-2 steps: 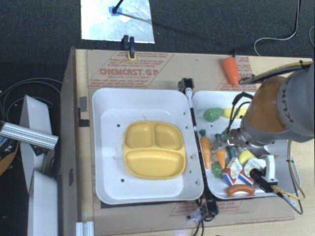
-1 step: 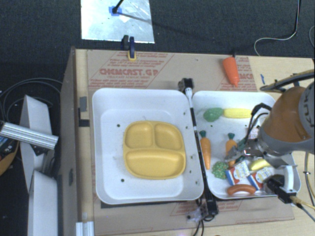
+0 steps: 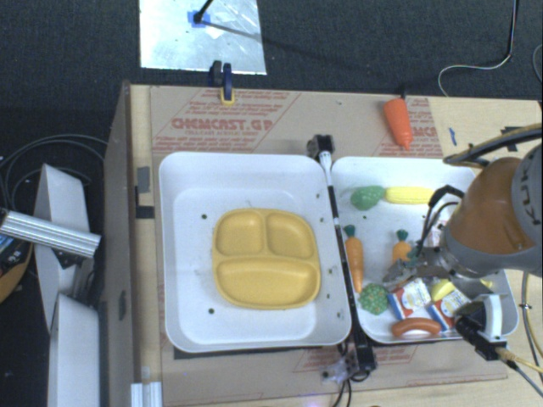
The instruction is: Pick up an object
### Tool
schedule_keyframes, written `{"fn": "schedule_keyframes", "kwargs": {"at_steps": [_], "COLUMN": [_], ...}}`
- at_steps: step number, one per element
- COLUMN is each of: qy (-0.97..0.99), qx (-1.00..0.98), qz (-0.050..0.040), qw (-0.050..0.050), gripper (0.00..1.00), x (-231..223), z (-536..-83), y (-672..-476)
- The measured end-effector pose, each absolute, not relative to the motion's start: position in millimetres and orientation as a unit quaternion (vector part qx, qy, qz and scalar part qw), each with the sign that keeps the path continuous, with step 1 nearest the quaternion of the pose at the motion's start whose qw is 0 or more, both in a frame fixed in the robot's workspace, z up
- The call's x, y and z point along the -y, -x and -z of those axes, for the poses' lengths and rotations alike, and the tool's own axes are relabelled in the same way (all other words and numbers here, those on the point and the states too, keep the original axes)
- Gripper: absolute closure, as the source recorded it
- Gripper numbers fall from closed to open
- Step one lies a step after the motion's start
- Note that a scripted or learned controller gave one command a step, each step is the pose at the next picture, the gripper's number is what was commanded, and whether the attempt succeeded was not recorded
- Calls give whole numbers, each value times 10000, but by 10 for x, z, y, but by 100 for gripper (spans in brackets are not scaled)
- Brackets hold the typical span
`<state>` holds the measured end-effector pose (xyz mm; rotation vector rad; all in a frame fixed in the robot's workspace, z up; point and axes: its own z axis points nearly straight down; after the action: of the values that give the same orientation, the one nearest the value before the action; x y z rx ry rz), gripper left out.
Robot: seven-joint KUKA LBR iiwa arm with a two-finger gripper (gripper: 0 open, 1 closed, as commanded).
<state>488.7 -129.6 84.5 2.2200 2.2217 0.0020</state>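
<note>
Hovering over rt bin (image 3: 371, 333) toys, claw (image 3: 405, 270) near carrot (image 3: 354, 262); finger state can't tell.

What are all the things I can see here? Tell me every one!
Bins: 2, white, side by side on the bench.
Divided plate: 1, yellow, in the middle of the left bin.
Toy carrot on bench: 1, orange, outside the bins, above the right bin.
Toy carrot in bin: 1, orange with green top, at the right bin's left edge.
Corn cob: 1, yellow, top of the right bin.
Green leafy toy: 1, green, left of the corn.
Broccoli: 1, green, lower left of the right bin.
Hot dog: 1, red and tan, bottom of the right bin.
Clamp: 1, blue and yellow, at the bench's far edge.
Arm: 1, grey with orange band, over the right bin.
Gripper: 1, dark, low among the toys.
</note>
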Motion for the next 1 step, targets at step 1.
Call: {"fn": "schedule_keyframes", "kwargs": {"at_steps": [1], "qy": [-7059], "qx": [-7083], "qz": [-10], "qw": [12], "gripper": [0], "x": [1269], "z": [-849], "y": [-5832]}}
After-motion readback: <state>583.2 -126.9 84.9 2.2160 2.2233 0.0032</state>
